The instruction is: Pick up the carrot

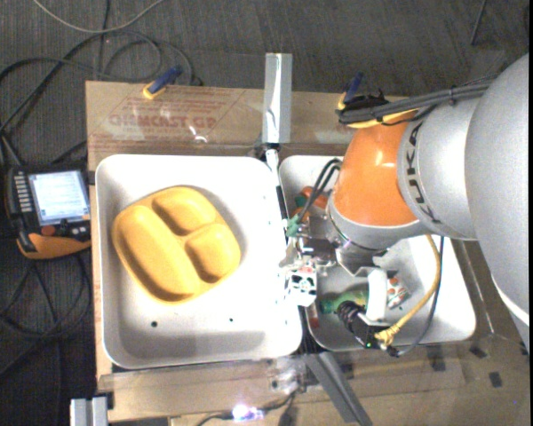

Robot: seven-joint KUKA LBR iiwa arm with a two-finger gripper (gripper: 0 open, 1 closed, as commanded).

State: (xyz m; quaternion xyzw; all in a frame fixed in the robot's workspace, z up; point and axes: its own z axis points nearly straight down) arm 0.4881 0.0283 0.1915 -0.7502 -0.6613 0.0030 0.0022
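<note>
Carrot [314, 191]: tbh only a small orange-red sliver is visible, in the upper left corner of the right bin [453, 319]. It sits right against the edge of the arm's orange band [377, 180]. Pretty sure that's it, but most of it is hidden under the arm, so can't say how it lies.

Gripper [302, 278] is lower in the pic than that sliver, down by the wall btwn the two bins, near the carrot but not on it. Can't tell if it's open or closed, too much clutter and cabling around it. Nothing visibly held.

Arm comes in from the right, big grey link up top, and the wrist is bent down over the left half of the right bin. A yellow cable [419, 302] loops off the wrist toward the bin's lower edge.

Left bin [115, 331] has a yellow divided plate [178, 242] in it, well apart from the gripper. Both bins sit on a cardboard sheet [160, 118], w/ a teach pendant [51, 201] on the floor to the far left.
</note>
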